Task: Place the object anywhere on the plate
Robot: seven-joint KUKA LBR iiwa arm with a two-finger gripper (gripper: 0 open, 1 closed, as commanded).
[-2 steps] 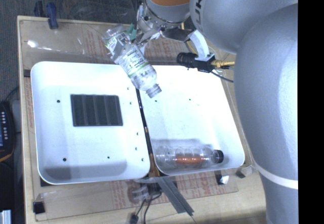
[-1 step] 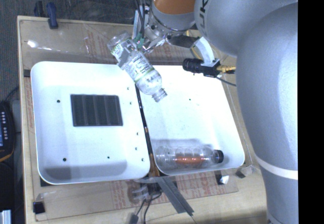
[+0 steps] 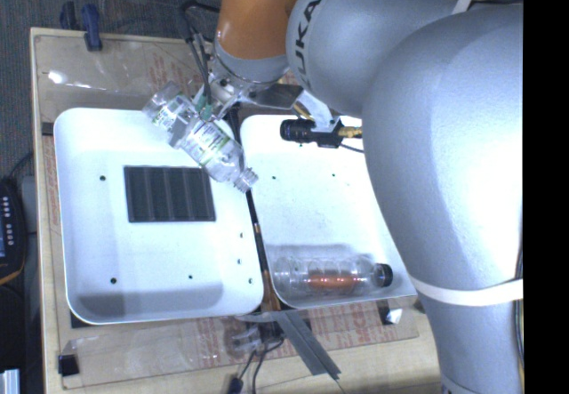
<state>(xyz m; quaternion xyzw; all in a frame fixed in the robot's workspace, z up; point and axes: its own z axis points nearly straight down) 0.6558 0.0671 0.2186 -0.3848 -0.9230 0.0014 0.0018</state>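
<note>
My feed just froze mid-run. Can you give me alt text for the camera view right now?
A clear plastic bottle hangs tilted at the gripper, above the left bin's far right corner and beyond the dark ribbed plate inside it. A second clear bottle lies on its side in the right bin.

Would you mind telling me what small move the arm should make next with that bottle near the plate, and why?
Probably shift the bottle left and toward the view's bottom until it is over the plate, then lower it. The bottle sits tilted at the gripper, over the left bin's top right corner, its cap end past the plate's upper right corner. A second bottle lies in the right bin.
</note>
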